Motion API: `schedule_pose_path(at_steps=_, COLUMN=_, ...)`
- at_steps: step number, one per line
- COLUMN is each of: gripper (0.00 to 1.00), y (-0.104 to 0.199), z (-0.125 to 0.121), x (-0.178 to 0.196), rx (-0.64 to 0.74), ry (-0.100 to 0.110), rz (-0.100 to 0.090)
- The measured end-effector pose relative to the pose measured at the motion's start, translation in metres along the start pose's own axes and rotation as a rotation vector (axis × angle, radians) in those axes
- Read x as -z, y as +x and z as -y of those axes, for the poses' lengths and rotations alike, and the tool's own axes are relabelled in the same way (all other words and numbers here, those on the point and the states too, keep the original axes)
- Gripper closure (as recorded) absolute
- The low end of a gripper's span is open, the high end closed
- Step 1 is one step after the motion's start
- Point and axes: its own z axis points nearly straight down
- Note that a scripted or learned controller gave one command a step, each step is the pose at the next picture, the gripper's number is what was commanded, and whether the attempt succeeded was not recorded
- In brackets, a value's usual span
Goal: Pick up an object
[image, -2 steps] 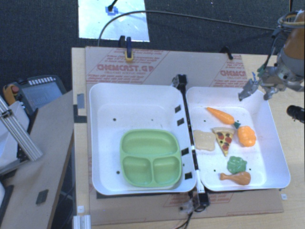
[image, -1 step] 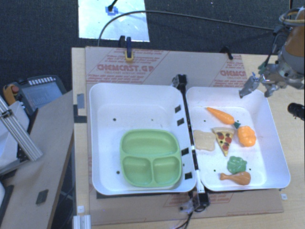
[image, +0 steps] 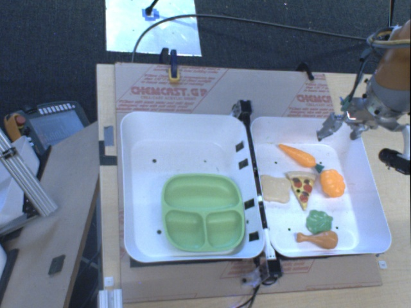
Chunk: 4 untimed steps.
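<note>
The right bin (image: 369, 191) holds toy food: an orange carrot (image: 297, 154), a pizza slice (image: 302, 188), a round orange fruit (image: 332, 182), a beige bread slice (image: 275, 189), a green broccoli piece (image: 318, 221) and a chicken drumstick (image: 318, 239). My gripper (image: 340, 131) hangs over the bin's far right corner, above and to the right of the carrot. Its two fingers are spread apart, open, with nothing between them.
A green divided plate (image: 203, 212) lies in the left bin (image: 186, 122). A black clip strip (image: 252, 172) joins the two bins. Cables run across the dark floor behind the bench. A teach pendant (image: 54, 124) sits at the left.
</note>
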Motion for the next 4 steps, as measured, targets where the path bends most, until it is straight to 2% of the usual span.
schedule_pose_path(at_steps=1, gripper=0.0, y=0.009, z=0.001, x=-0.058, rx=0.003, ry=0.002, rz=-0.002)
schedule_pose_path(at_steps=2, gripper=0.0, y=0.01, z=-0.005, x=-0.101, rx=0.003, ry=-0.017, rz=-0.003)
schedule_pose_path(at_steps=3, gripper=1.0, y=0.01, z=-0.008, x=-0.085, rx=0.006, ry=-0.03, rz=0.002)
schedule_pose_path(at_steps=4, gripper=1.0, y=0.003, z=-0.005, x=-0.022, rx=0.003, ry=-0.007, rz=0.001)
